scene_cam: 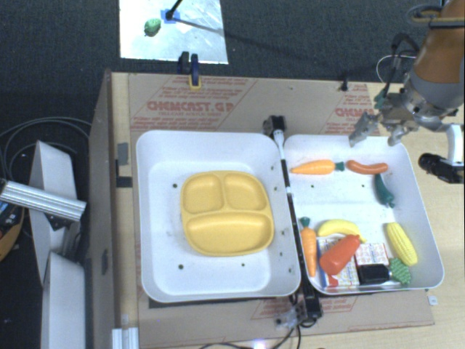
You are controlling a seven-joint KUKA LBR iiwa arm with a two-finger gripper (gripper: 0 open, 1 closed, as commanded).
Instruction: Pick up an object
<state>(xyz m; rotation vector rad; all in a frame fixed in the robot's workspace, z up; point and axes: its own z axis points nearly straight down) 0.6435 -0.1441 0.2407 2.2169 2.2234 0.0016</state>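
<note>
My gripper [375, 138] hangs open over the far rim of the right bin [429, 227], with nothing between its fingers. Just in front of it lie a red sausage [367, 168] and an orange carrot [314, 168] with a green top. A dark green vegetable [383, 191] lies a little nearer on the right. Toward the bin's front are a banana [338, 227], a corn cob [401, 243], a small carrot [309, 247], a red pepper [340, 254], a black block [373, 273] and a green piece [399, 271].
The left bin [163, 187] holds a yellow divided plate [227, 213]. A printed card [372, 254] lies under the items at the right bin's front. A ridge [287, 187] separates the two bins. Cardboard [218, 104] lies under both.
</note>
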